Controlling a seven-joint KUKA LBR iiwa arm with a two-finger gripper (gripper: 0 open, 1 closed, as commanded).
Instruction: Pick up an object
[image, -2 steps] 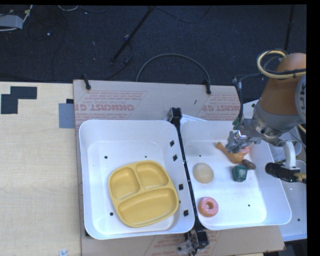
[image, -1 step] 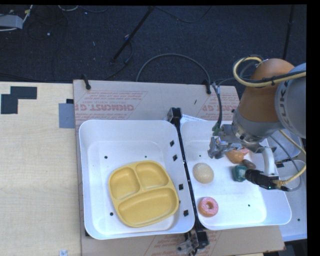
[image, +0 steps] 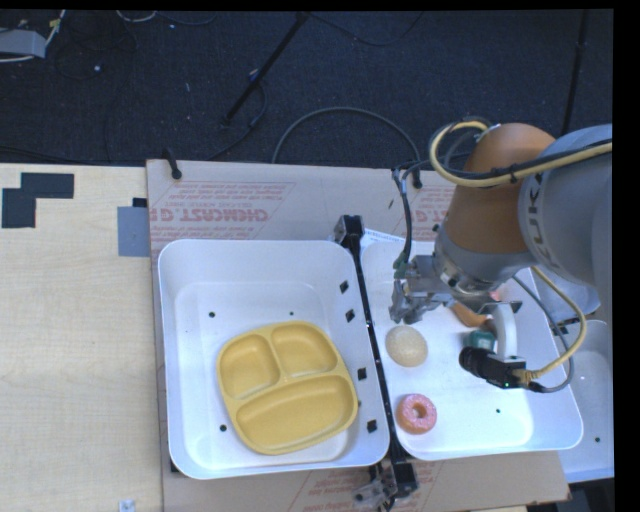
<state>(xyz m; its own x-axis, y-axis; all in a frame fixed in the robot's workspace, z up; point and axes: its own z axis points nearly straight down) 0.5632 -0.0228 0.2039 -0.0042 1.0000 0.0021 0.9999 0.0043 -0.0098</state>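
Leaving a pink doughnut (image: 416, 412) lying at the near end of the right bin (image: 520, 435), close to the middle divider (image: 362, 320) and well apart from the gripper (image: 408, 305). Leaving a yellow divided tray (image: 288, 386) across that divider in the left bin (image: 185, 300), away from the action. Finding, just beyond the doughnut, a cream egg-shaped ball (image: 406, 346) resting on the right bin's floor, rounded, with no marked long axis, so probably offering much the same hold from any side. Hanging the gripper just beyond the ball, over its far edge, thereby placing the ball on the camera side of the gripper and a little below it, very near, though not making clear whether touching or just apart. Not revealing whether the gripper is open or closed, with nothing visibly held. Pointing, by this closeness, to the ball as the likely target, and calling for a short descent with a slight shift toward the camera. Partly hiding an orange object (image: 468, 314) farther back and to the right, beneath the grey arm (image: 570, 190). Reaching in from the far right.
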